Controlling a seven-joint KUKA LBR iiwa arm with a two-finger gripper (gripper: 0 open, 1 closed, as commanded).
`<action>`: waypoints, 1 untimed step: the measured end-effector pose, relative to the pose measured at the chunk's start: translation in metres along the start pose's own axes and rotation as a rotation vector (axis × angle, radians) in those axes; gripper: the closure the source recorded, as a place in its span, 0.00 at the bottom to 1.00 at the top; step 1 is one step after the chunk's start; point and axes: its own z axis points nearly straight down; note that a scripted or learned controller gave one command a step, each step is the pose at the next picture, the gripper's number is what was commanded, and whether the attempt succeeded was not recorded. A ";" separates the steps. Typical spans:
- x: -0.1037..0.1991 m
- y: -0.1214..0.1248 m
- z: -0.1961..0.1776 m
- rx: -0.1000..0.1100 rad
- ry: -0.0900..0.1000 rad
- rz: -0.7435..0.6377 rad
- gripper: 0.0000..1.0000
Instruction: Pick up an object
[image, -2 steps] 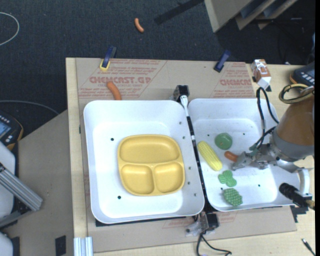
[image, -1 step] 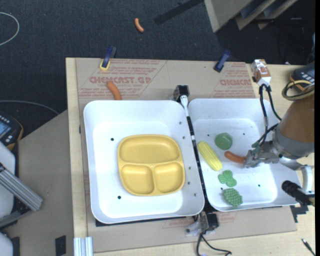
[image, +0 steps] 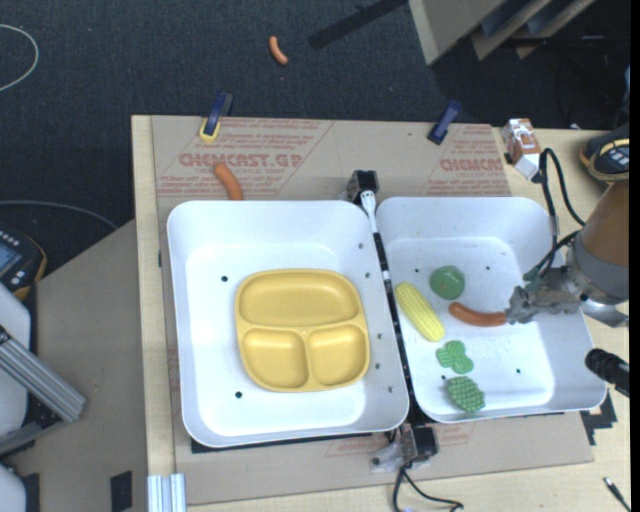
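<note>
The right bin (image: 500, 225) holds a yellow corn cob (image: 419, 310), a round green vegetable (image: 447, 282), an orange-red sausage (image: 475, 317), a small green leafy piece (image: 454, 355) and a green bumpy broccoli-like piece (image: 465, 394). My gripper (image: 522, 306) comes in from the right and sits low in this bin, its tip right at the sausage's right end. Nothing is seen lifted between its fingers.
The left bin (image: 195, 300) holds a yellow three-compartment tray (image: 300, 328). A loose orange sausage (image: 229, 181) lies on the cardboard behind the left bin, and another (image: 278, 49) lies on the dark floor. Clamps (image: 212, 118) (image: 444, 122) hold the board's far edge.
</note>
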 end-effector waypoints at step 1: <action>-0.003 0.001 -0.043 -0.001 0.000 -0.001 1.00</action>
